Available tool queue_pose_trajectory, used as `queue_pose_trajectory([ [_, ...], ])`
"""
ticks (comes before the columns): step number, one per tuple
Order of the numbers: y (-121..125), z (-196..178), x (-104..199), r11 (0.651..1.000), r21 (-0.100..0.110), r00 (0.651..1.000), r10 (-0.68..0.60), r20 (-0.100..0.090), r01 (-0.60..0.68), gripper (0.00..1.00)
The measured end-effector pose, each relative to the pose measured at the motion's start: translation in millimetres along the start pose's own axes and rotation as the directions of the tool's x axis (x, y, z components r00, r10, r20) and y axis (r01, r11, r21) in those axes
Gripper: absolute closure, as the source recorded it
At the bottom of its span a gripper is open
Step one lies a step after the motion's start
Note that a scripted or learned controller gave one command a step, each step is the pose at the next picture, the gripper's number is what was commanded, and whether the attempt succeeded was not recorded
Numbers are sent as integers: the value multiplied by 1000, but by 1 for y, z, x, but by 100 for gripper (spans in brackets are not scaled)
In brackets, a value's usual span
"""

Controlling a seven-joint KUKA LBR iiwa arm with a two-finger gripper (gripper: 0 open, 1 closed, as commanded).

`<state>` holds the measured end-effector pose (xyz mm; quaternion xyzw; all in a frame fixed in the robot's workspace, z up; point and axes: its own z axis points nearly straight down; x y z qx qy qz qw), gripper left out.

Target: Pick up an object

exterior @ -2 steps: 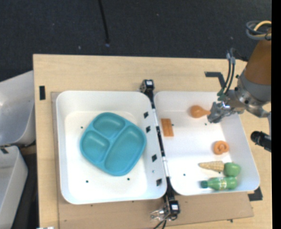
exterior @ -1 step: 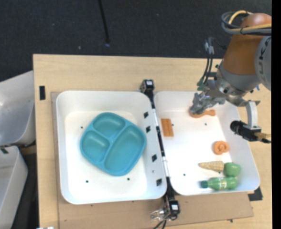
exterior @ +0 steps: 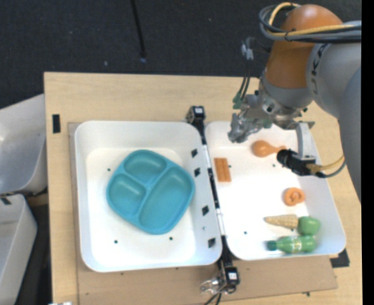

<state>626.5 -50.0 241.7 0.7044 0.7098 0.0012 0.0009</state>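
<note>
My gripper (exterior: 240, 132) hangs over the far left corner of the right bin (exterior: 250, 221), and nothing shows between its fingers. An orange pear-shaped toy (exterior: 264, 149) lies just to its right. A small orange block (exterior: 222, 169) rests below the gripper, close to the divider between the bins. Further toward the front lie an orange curled piece (exterior: 293, 197), a cream cone (exterior: 282, 220), a green round toy (exterior: 309, 225) and a green bottle (exterior: 292, 244).
The left bin (exterior: 91, 246) holds a blue divided plate (exterior: 150, 190). Black clips run along the seam between the bins. A black cable fitting (exterior: 295, 161) hangs from the arm over the right bin's far side.
</note>
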Motion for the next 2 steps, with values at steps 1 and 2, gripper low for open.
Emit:
queue_pose_trajectory([
  [1, 10, -2, 42, 1000, 1, 1000, 1, 0, -1, 100],
  [2, 30, -6, 83, 1000, 0, 1000, 2, -1, -2, 100],
])
